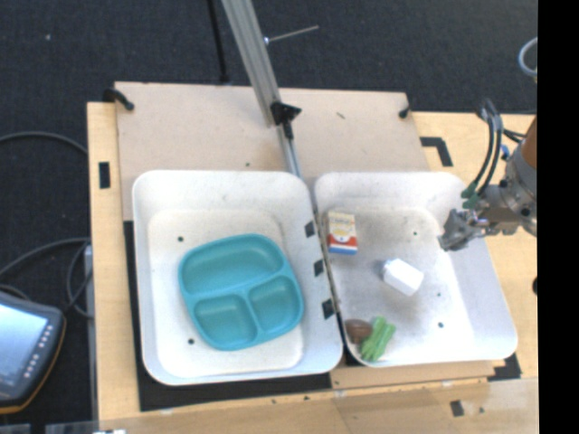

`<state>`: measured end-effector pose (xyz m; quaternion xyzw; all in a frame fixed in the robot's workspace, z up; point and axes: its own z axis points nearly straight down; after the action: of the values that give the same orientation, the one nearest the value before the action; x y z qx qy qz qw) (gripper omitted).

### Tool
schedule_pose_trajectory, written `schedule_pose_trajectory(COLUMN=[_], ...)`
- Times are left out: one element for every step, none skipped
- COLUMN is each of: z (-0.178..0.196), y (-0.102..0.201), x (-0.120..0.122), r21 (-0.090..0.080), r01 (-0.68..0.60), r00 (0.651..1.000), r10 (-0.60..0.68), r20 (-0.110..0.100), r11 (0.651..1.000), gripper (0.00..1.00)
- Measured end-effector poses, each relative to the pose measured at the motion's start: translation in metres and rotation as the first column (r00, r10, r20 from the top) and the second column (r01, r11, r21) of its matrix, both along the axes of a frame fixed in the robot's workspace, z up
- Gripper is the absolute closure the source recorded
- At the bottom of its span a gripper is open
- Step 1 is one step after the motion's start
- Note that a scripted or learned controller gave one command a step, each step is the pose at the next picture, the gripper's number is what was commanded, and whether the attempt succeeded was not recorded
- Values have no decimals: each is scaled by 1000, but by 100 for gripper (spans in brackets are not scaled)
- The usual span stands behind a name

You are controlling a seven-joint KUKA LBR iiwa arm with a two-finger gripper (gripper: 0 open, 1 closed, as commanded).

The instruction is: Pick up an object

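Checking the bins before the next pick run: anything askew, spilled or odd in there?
Nothing spilled or damaged. The teal divided tray sits rotated in the left bin. In the right bin, the green object and a brown item crowd the near-left corner. The small box and white block lie loose. The claw is at the right edge.

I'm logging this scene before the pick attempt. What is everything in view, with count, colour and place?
bins: 2, white, side by side on the bench
tray: 1, teal, three compartments, in the left bin
carton: 1, white with red and blue, right bin, by its left wall
block: 1, white, middle of the right bin
green object: 1, right bin's near corner
brown object: 1, beside the green one
bar: 1, metal, slanting over the bench's far side
gripper: 1, grey, over the right bin's right edge
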<state>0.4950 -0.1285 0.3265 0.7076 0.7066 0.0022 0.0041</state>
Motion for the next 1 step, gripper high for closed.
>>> schedule_pose_trajectory(z=[-15], y=[-60], x=[85], r21=[-3], r01=[3], r00=[1000], r10=[-3], r20=[-6], r11=[1000], gripper=[100])
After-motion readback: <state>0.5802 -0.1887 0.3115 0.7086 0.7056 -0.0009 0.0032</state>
